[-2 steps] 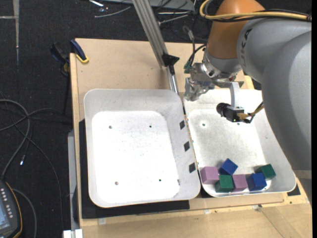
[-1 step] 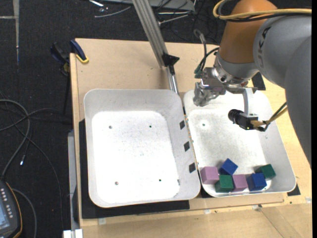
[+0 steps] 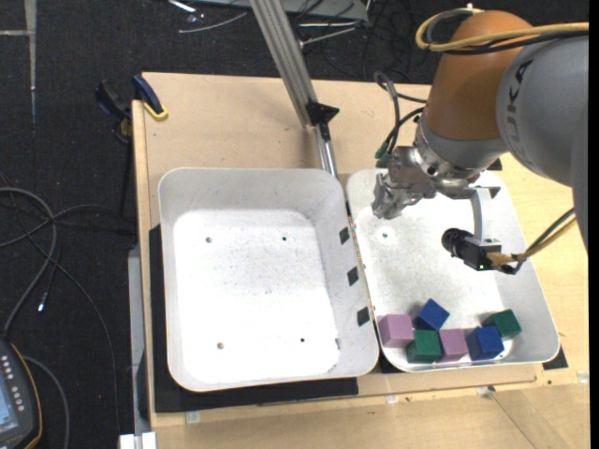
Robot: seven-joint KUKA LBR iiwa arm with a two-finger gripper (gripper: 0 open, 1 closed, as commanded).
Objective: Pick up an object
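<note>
Several small blocks lie bunched along the near edge of the right bin (image 3: pixel 412 269): a purple one (image 3: pixel 396 328), a blue one (image 3: pixel 432 314), a green one (image 3: pixel 426 345), a pink one (image 3: pixel 454 343), a second blue one (image 3: pixel 486 342) and a second green one (image 3: pixel 506 323). My gripper (image 3: pixel 386 199) hangs over the far left corner of the right bin, well away from the blocks. I see nothing held in it. The grey and orange arm (image 3: pixel 487 82) fills the upper right.
The left bin (image 3: pixel 173 279) stands beside the right one, with black tabs (image 3: pixel 354 274) on the shared edge. A slanted metal pole (image 3: pixel 285 50) crosses the bench's far side. A blue and yellow clamp (image 3: pixel 145 96) sits at the far left corner. A small black device (image 3: pixel 465 247) hangs from the arm over the right bin.
</note>
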